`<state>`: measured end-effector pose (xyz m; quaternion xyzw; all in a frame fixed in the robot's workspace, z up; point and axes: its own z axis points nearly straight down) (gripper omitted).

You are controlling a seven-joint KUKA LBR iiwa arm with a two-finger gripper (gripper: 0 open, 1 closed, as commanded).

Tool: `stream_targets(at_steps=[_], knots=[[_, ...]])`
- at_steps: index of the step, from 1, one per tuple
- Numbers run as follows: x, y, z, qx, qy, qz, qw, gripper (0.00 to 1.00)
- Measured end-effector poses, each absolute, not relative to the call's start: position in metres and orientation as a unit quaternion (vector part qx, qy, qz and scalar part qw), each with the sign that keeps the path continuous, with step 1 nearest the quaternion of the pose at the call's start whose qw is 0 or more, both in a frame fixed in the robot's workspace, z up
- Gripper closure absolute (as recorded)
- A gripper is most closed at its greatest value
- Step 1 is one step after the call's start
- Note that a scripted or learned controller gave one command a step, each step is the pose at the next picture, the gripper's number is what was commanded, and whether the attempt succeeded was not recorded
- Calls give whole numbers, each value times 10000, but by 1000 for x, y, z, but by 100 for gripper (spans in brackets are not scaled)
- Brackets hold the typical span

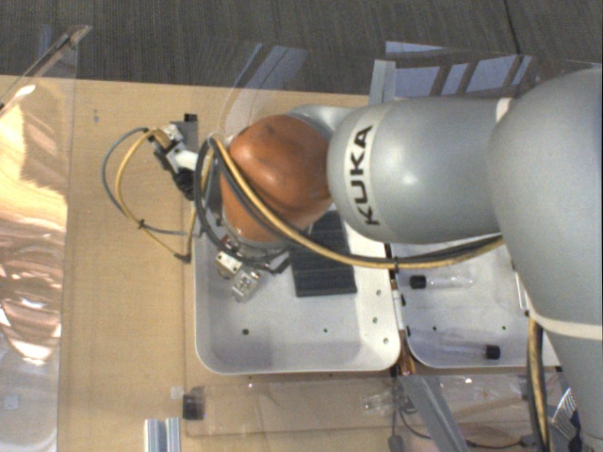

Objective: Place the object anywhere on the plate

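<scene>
The gripper (242,279), its opening impossible to tell, is poised over the left bin (283,347); a confirmed grasp is needed first.

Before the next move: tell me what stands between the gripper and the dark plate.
Nothing visible: bare white floor of the left bin separates the gripper from the dark ribbed plate. The arm hides the plate's upper part.

Arm over the left bin

Gripper (241,276) hangs inside the left bin (283,347); a flat ridged pad (325,262) lies just right of it.
</scene>
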<state>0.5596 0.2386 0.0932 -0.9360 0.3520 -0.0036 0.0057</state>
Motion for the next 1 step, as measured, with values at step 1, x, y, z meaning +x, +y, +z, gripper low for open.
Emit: stream_targets(at_steps=[1], knots=[[546, 159, 104, -9888, 1493, -14, 16, 100]])
